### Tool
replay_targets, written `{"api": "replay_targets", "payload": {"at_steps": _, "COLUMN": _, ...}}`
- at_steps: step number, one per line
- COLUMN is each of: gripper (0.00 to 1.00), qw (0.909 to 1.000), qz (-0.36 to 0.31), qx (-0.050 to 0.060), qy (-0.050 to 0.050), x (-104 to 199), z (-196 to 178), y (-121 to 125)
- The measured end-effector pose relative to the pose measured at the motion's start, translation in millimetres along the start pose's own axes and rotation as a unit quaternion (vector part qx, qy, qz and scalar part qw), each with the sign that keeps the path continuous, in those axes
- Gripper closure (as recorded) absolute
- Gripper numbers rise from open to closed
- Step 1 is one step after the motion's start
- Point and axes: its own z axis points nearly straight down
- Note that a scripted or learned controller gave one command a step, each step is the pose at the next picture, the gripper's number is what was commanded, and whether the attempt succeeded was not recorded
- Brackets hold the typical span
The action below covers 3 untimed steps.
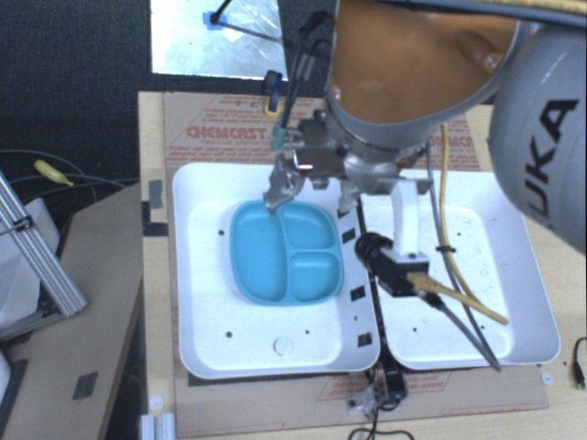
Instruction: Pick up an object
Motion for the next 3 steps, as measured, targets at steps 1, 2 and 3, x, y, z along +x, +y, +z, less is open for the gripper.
{"api": "replay_targets", "payload": {"at_steps": 1, "gripper": 0.00, "qw": 1.0000, "qz": 0.000, "qx": -0.008, "qy": 0.004, "x": 36.1, "z": -104.5, "y": 12.1}}
{"api": "replay_targets", "payload": {"at_steps": 2, "gripper": 1.00, "qw": 1.0000, "qz": -0.001, "qx": -0.004, "qy": 0.002, "x": 34.4, "z": -110.1, "y": 11.9}}
{"api": "replay_targets", "payload": {"at_steps": 3, "gripper": 1.00, "qw": 1.0000, "qz": 0.006, "qx": 0.000, "qy": -0.001, "x": -7.3, "z": -47.0, "y": 50.2}}
